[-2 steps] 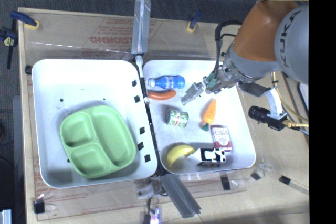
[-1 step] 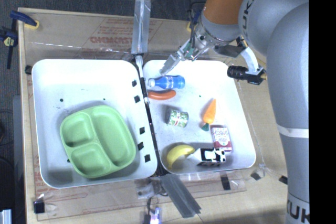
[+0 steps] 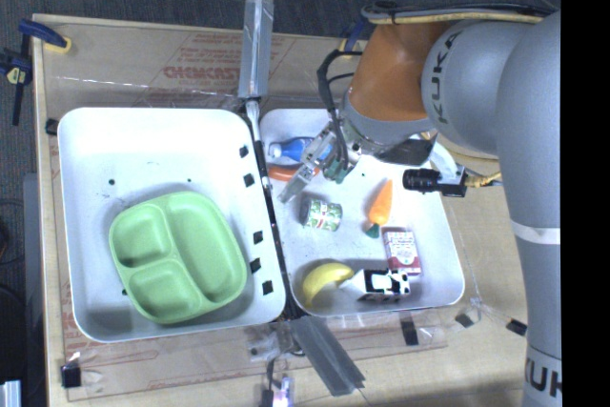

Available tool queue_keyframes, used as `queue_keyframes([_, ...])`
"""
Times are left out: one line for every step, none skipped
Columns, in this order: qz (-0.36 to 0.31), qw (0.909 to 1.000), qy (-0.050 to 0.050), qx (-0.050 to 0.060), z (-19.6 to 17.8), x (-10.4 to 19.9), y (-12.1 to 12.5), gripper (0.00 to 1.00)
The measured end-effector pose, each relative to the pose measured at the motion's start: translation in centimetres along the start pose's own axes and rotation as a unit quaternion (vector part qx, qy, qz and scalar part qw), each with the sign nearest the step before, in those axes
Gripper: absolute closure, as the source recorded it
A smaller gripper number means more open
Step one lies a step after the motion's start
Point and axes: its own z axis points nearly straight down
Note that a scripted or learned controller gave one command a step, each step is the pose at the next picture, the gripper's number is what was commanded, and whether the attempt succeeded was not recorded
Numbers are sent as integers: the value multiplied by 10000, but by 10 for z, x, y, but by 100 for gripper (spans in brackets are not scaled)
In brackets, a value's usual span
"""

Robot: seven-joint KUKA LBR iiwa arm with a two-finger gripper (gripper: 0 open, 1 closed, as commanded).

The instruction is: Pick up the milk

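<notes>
The milk [image 3: 386, 282] is a small black-and-white carton lying at the front of the right bin [image 3: 440, 234], next to a banana [image 3: 324, 279]. My gripper [image 3: 313, 176] hangs over the back left part of that bin, above a blue item [image 3: 289, 150] and an orange item [image 3: 280, 173]. Its fingers stand open with nothing between them. The milk lies well in front of the gripper and to its right, apart from it.
A green can [image 3: 323, 214], a carrot [image 3: 379, 203] and a red carton [image 3: 401, 251] lie between the gripper and the milk. The left bin [image 3: 86, 138] holds a green divided plate [image 3: 177, 254]. The arm's grey body fills the right side.
</notes>
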Motion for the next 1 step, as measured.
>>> queue_keyframes([606,9981,-71,-3,35,-13,1,0])
